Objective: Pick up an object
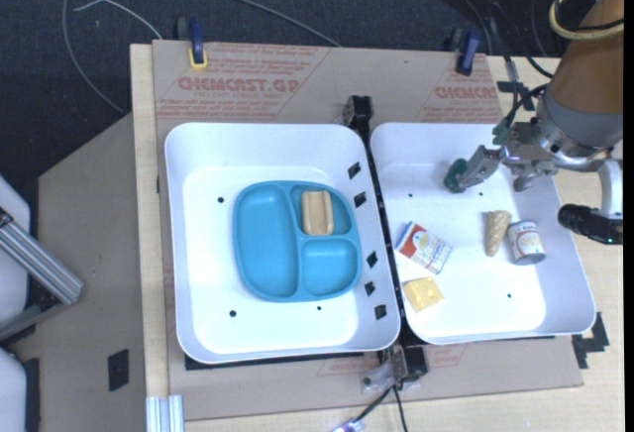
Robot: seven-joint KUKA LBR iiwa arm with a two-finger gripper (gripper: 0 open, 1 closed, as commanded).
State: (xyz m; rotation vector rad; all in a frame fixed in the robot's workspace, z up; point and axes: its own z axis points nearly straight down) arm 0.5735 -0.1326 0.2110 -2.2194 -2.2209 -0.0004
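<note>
gripper (pixel 464 172): hung over upper part of right bin (pixel 565 306), left of the arm's wrist; fingertips dark green, whether released or clenched could not be told; nothing seen between them
nearest thing: tan bread-like piece (pixel 496 231), lay below and slightly right of gripper, near but apart
long axis: ran roughly top to bottom in camera view, slight tilt
small can (pixel 527 242): sat just right of tan bread-like piece, close, maybe touching, could not be settled
red-and-white packet (pixel 423 248): lay below and left of gripper, flat on bin floor
yellow piece (pixel 423 294): lay below the packet, well apart from gripper
left bin (pixel 198 222): held blue divided tray (pixel 269 240) with a tan block (pixel 317 212) in upper right compartment; far left of gripper, past the divider
surface: smooth white bin floor, shallow walls
room: open floor around the packet; can crowded the bread piece on right side, judged a risk for a finger landing there
step judged: approach, nothing grasped yet
</note>
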